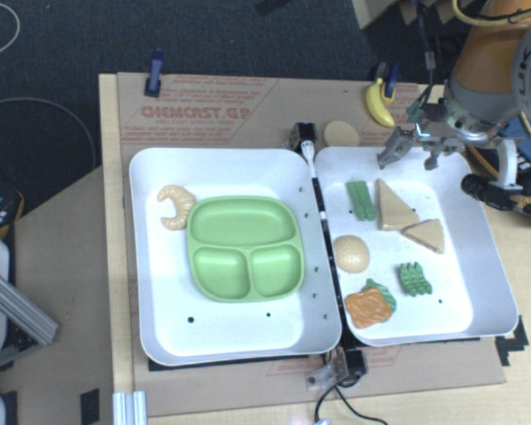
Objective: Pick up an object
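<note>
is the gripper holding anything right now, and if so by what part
Nothing is held. The gripper hangs open over the far edge of the right bin, with no object between its fingers. The closest item, a tan sandwich triangle, lies flat in the bin, apart from it.

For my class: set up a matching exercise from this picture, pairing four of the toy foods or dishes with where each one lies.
Things:
1. croissant
2. green divided plate
3. banana
4. orange carrot piece

Places:
A. middle of the left bin
B. near corner of the right bin
C. on the bench behind the right bin
D. left bin, beside the plate's far left corner

Pairs: 1-D, 2-A, 3-C, 4-B
</note>
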Tool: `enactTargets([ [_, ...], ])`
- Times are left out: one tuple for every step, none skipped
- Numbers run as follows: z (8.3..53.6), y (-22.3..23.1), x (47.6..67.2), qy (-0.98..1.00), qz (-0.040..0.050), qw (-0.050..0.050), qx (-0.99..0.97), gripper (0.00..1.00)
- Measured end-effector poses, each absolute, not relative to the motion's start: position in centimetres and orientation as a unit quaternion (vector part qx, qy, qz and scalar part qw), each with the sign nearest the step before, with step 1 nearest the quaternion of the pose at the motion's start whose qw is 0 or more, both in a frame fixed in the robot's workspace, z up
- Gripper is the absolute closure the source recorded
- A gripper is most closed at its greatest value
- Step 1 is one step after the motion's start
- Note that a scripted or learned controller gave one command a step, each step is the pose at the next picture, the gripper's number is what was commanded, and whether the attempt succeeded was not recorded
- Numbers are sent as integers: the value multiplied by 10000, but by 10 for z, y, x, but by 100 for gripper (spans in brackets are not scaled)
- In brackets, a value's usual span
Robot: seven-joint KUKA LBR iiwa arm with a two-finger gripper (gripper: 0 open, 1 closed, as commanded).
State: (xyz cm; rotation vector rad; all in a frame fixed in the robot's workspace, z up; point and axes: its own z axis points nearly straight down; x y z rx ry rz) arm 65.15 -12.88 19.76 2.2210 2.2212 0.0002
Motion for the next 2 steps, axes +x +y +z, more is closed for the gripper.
enactTargets([
  [209,-129,652,7075,11,17,7067,100],
  [405,-68,657,7093,75,84,7049,100],
])
